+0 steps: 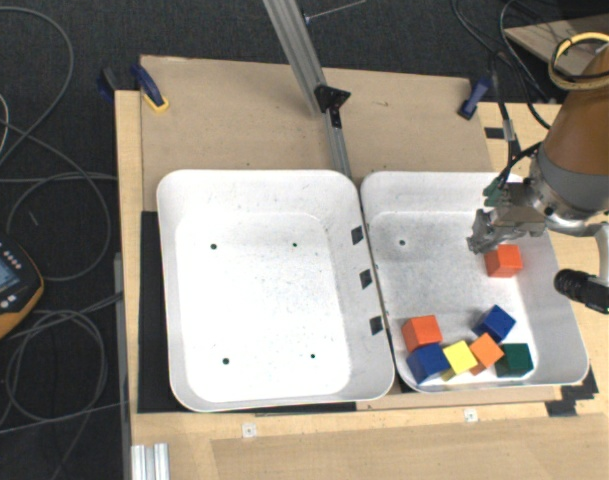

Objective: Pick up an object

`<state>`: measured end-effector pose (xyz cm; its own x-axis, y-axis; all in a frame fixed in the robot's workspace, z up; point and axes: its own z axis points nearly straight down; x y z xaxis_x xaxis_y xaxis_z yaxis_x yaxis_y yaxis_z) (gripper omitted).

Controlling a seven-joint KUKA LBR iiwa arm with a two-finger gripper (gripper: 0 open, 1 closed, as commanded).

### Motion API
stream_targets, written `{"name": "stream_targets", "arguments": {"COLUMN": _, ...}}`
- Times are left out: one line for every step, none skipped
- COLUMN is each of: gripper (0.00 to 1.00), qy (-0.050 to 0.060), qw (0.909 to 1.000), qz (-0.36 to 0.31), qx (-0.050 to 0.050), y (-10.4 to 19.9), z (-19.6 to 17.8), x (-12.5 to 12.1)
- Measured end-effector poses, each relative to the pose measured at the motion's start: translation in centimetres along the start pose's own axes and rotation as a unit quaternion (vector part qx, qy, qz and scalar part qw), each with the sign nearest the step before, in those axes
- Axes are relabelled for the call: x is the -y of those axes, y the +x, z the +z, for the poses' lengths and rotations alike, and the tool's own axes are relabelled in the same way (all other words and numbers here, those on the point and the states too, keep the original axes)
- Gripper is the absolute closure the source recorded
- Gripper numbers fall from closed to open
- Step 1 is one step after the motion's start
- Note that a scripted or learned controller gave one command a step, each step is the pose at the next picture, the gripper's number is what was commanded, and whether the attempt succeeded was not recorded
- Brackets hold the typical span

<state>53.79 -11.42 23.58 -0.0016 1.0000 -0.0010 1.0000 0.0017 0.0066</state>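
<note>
in the near corner of the right bin (544, 373) a cluster of blocks sits packed together – orange cube (421, 331), blue cube (428, 362), yellow cube (459, 356), a second orange one, another blue and a green cube (516, 359), all touching or nearly so. a descent there could catch two at once or shove them against the wall. farther back, a lone orange block (503, 260) lies just under the claw (496, 236) – it looks like the target, though the tips may nudge it aside. whether it sits between them or just beside i cannot tell, nor how the claw stands. the left bin (184, 193) lies well apart.
</note>
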Motion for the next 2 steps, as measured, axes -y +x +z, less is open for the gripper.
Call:
{"name": "stream_targets", "arguments": {"gripper": 1.0, "qy": 0.002, "qw": 1.0, "qz": -0.002, "qx": -0.001, "y": 5.1, "z": 0.9, "x": -1.3}}
{"name": "stream_targets", "arguments": {"gripper": 1.0, "qy": 0.003, "qw": 1.0, "qz": -0.003, "qx": -0.002, "y": 10.3, "z": 1.6, "x": -2.7}}
